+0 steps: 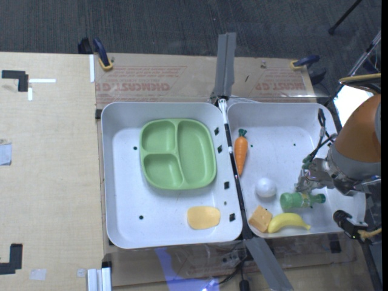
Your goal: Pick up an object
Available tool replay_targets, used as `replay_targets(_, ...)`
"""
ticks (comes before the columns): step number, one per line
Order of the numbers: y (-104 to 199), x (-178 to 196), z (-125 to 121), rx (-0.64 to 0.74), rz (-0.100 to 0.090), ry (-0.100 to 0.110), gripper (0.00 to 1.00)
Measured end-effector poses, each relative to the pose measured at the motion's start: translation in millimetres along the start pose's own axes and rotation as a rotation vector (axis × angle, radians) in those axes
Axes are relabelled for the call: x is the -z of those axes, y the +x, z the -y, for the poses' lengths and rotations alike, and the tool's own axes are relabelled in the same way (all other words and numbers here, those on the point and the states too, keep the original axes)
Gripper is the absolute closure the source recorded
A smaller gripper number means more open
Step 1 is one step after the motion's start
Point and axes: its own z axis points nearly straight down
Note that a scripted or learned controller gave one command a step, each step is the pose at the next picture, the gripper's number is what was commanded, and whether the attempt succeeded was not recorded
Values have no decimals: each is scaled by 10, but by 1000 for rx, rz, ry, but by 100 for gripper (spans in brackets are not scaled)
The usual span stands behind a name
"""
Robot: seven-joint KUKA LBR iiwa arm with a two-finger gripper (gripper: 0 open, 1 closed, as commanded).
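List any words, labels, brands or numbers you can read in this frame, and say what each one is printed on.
Red print on the cardboard sheet behind the left bin: mirrored or upside down, too blurred to read with certainty.
Red print on the cardboard behind the right bin: also reversed and too blurred to read.
No readable text on the green plate or the toy food.

Single fixed camera, high above desk (48, 162), looking down at slant. Both shallow white plastic bins (115, 180) fully in frame, mid-distance. Dark carpeted floor (151, 11) along top edge. Grey arm with orange band (359, 141) enters from frame right.
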Motion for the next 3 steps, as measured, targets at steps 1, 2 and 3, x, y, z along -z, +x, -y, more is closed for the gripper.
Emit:
replay_targets(1, 309, 153, -179, -348, 1, -1, 100)
replay_targets(2, -38, 524, 210, -566, 1, 1, 100)
replay_targets(3, 20, 226, 127, -1131, 2, 2, 100)
